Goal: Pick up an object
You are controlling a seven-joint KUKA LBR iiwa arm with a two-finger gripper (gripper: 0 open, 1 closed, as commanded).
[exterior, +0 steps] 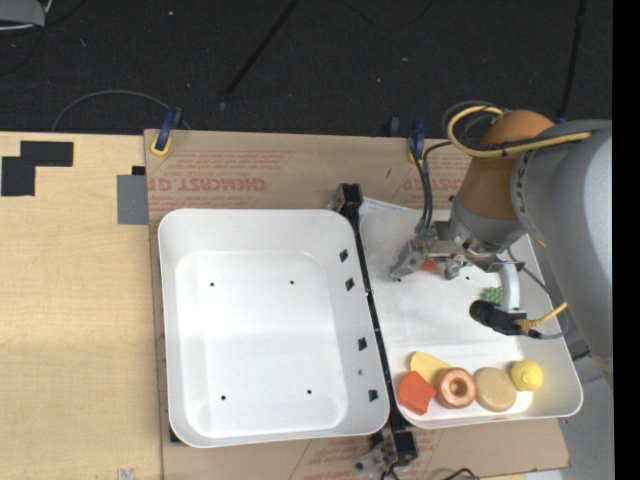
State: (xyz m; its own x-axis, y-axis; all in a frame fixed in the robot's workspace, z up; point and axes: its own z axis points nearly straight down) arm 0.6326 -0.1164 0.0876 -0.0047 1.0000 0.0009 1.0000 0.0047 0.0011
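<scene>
My gripper [430,262] hangs low over the far part of the right bin [440,313], its grey fingers [406,265] spread apart, so it is open. A small red-orange patch [432,261] shows between them; I cannot tell what it is. Along the bin's near edge lie a red block [415,393], a yellow wedge [428,365], a brown ring like a doughnut [457,387], a tan round piece [494,389] and a yellow lemon-like ball [527,374]. A small green thing [493,294] sits to the right of the gripper, partly hidden by the wrist.
The left bin [180,268] adjoins the right one along a black divider [362,308]. The arm's bulky grey body [585,238] and orange band [500,173] cover the right bin's far right corner. A black cable end [495,316] hangs near the green thing.
</scene>
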